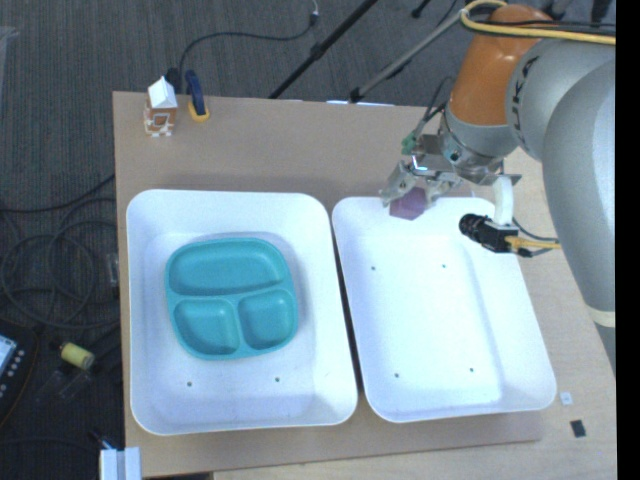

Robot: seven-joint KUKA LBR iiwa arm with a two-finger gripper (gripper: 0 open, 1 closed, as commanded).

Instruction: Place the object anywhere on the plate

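A teal plate [232,298] with three compartments lies in the left white bin [150,398]. My gripper [410,196] hovers over the far edge of the right white bin [500,388], and a small purple object [408,206] shows between its fingers, which are shut on it. The object is raised off the bin floor, well to the right of the plate.
A small white and orange block [160,108] and a blue and yellow item [196,96] sit at the bench's far left corner. A black and yellow fitting [488,232] hangs by the wrist. Cables lie on the floor to the left.
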